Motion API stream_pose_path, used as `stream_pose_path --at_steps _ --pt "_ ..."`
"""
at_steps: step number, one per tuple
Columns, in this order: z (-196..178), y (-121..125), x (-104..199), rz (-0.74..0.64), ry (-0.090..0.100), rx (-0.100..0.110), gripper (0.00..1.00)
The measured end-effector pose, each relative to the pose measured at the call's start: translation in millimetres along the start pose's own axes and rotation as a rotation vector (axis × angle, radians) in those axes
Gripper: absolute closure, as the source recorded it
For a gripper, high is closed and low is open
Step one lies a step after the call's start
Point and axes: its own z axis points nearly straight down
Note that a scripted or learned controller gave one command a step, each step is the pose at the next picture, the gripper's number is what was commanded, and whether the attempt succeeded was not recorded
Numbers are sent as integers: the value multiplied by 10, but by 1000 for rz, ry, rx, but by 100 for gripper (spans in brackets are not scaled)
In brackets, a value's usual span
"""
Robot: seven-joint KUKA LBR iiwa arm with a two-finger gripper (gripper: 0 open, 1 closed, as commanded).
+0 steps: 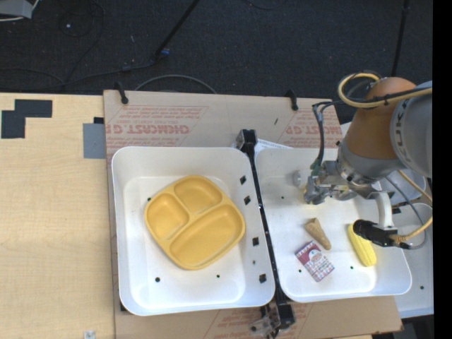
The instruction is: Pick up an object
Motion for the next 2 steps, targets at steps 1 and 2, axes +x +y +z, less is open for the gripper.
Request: stream_pose_path --at_steps 1,2 --pt "-439 56 23 0 0 -1 100" --pt "-1023 149 -14 0 -1 -3 100"
